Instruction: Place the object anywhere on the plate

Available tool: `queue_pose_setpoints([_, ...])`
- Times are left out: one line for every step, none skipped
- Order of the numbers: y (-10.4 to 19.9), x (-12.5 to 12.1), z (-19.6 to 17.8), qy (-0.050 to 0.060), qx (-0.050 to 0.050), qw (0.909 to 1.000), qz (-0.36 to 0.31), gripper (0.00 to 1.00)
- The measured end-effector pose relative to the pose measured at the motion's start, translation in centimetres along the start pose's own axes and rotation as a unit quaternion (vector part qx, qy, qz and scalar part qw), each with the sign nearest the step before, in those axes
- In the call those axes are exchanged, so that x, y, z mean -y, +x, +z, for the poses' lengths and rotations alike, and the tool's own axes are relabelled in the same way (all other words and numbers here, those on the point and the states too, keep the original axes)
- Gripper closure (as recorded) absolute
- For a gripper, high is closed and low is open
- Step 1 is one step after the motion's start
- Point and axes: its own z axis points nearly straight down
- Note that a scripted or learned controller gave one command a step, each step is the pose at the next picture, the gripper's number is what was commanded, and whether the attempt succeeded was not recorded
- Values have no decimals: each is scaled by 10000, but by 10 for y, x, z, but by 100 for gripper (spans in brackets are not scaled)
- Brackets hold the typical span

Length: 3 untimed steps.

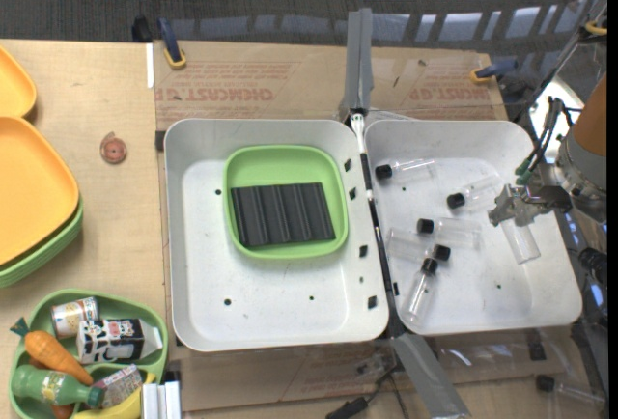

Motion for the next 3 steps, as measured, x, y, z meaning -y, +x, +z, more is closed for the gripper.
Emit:
queue_pose_setpoints([10,30,38,12,-5,9984,-560,100])
queue_pose_setpoints([93,33,22,5,-4,9830,-1833,100])
queue_pose_setpoints([170,4,23,5,6,9786,-2060,100])
